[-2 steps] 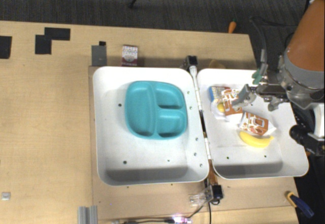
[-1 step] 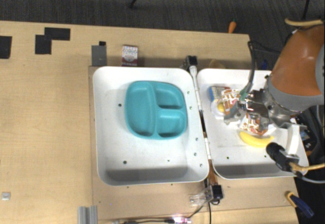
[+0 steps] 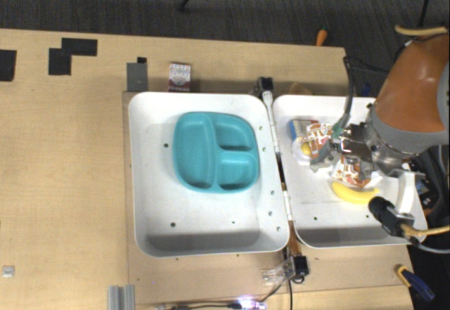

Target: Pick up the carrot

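Observation:
My gripper (image 3: 333, 152) is down in the right white bin (image 3: 316, 221), over a tight cluster of items in its middle. The grey arm with its orange band (image 3: 415, 84) reaches in from the right and covers the bin's right side. Beside the gripper lie an orange-and-white patterned item (image 3: 349, 171) and a similar orange-and-white piece (image 3: 318, 134). I cannot tell which of the orange bits is the carrot. A yellow banana (image 3: 351, 193) sticks out just below the gripper.
The left white bin (image 3: 151, 161) holds a teal divided tray (image 3: 215, 151). A blue-and-white packet (image 3: 299, 128) lies at the back of the right bin. A black cylinder (image 3: 385, 211) on the arm hangs over that bin's front right corner.

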Robot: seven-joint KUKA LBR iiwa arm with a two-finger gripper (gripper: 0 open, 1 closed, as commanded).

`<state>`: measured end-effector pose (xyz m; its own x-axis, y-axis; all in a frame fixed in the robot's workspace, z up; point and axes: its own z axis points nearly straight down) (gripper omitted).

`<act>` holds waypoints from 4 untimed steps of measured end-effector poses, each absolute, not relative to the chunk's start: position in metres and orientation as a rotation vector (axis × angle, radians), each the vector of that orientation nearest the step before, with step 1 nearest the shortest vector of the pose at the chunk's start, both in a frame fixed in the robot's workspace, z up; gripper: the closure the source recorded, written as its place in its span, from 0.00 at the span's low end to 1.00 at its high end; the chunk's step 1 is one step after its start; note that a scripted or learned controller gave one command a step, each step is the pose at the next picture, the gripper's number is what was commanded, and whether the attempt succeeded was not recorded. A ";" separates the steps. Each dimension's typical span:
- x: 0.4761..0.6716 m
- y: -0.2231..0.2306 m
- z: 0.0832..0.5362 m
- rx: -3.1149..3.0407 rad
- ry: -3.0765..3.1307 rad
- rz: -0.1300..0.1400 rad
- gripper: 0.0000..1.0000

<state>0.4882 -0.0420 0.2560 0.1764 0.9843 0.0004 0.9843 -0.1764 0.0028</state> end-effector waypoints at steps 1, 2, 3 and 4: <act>0.488 -0.042 0.256 2.408 2.015 0.003 0.00; 0.488 -0.042 0.256 2.408 2.015 0.003 0.00; 0.488 -0.042 0.256 2.408 2.015 0.003 0.00; 0.488 -0.042 0.256 2.408 2.015 0.003 0.00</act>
